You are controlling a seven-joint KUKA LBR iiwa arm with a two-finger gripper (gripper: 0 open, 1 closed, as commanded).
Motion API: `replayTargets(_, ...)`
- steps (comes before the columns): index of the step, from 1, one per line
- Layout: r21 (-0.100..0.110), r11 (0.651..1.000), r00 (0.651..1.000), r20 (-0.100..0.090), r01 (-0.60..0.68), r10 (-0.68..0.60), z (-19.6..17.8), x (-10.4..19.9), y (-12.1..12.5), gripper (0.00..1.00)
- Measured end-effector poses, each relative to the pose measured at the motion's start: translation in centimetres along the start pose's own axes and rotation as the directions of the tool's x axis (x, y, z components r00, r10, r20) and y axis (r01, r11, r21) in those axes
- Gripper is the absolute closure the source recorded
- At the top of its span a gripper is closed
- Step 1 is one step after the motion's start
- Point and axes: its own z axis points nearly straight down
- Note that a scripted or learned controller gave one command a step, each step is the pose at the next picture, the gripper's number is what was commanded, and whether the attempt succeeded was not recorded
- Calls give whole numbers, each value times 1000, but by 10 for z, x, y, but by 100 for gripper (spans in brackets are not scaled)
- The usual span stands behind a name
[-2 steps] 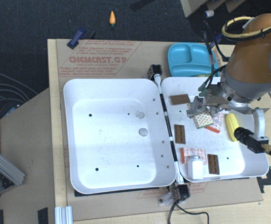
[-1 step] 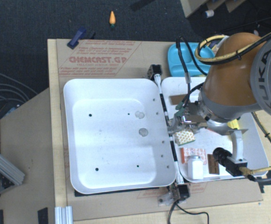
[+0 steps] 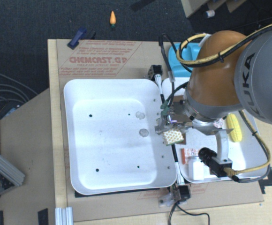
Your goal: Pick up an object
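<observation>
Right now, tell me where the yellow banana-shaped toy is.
The yellow toy lies in the right bin, at the camera view's right, beside the arm's wrist.

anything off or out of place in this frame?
Two strays on the dark floor beyond the bench: a small orange carrot-shaped piece and a blue item hanging off the board's far edge. A waffle-patterned piece sits at the gripper, over the divide between the bins.

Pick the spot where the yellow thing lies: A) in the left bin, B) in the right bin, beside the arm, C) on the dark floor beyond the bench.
B: the yellow thing lies in the right bin, just past the arm's orange band.
</observation>
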Motion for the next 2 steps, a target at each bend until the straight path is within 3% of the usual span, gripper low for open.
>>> replayTargets(1,-1,1000,1000,1,-1,1,-9,-33,38,100)
replayTargets(2,4,1000,1000,0,0,0,9,5,0,100)
